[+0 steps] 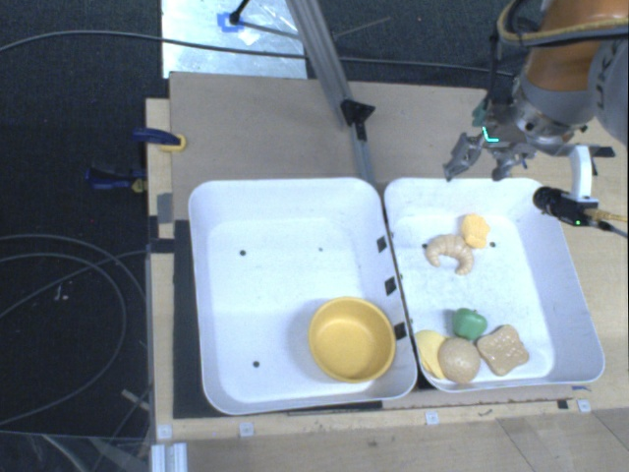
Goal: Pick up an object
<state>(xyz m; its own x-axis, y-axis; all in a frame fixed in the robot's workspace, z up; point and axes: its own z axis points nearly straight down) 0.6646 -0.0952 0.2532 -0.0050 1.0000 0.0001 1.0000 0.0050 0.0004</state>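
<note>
Claw hangs open and empty above the right bin's far rim; nothing picked yet, croissant lies nearest

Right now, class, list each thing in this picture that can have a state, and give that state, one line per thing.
End effector: open, holding nothing, above the right bin's far rim.
Yellow bowl: upright in the left bin, nothing inside.
Croissant: lying loose in the right bin.
Green pepper: resting among the near-end toys.
Toast slice: lying flat.
</note>
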